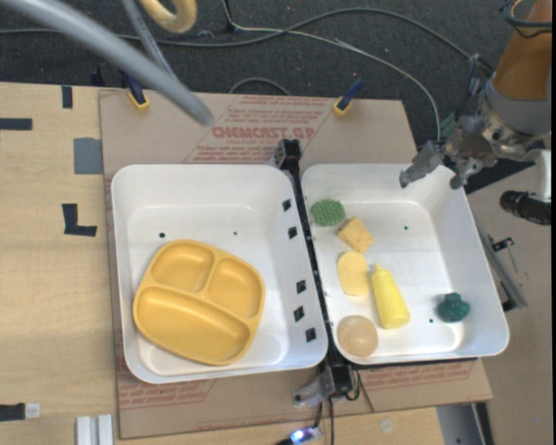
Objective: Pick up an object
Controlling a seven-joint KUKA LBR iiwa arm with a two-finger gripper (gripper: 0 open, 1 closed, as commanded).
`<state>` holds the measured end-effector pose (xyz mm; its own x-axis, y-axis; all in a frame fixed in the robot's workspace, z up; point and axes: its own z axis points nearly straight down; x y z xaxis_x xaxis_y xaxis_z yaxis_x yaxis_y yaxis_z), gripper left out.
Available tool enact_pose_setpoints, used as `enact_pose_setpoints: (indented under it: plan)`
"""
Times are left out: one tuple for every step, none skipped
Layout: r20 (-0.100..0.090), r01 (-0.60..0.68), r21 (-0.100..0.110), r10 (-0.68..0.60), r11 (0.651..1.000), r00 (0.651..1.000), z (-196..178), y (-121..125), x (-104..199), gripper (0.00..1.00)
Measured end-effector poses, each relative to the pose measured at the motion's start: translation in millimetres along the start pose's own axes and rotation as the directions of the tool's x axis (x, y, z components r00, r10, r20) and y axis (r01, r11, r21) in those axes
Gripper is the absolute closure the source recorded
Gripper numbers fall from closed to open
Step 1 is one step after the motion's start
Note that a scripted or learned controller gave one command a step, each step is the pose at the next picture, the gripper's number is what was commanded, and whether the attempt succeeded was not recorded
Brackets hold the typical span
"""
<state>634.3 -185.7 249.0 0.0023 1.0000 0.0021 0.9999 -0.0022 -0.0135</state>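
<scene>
Camera view shows me the claw (pixel 437 167) hanging over the right bin's (pixel 477 248) far rim, holding nothing, fingers apart I think, because the yellow bottle (pixel 388 297) lies loose below, ready for picking.

Bright, even overhead light. Two shallow white plastic bins (pixel 130 188) near overexposed, little surface detail. Soft short shadows under yellow divided plastic plate (pixel 198 300) and yellow plastic bottle (pixel 388 297). Grey hose (pixel 93 35) at top left blurred, out of focus. Dark carpet (pixel 398 35) at top underexposed, grainy.
</scene>
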Motion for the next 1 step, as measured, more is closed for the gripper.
enact_pose_setpoints:
  plan:
    - [0.002,0.003,-0.012,-0.003,1.0,1.0,-7.7,2.3,0.6,0.0]
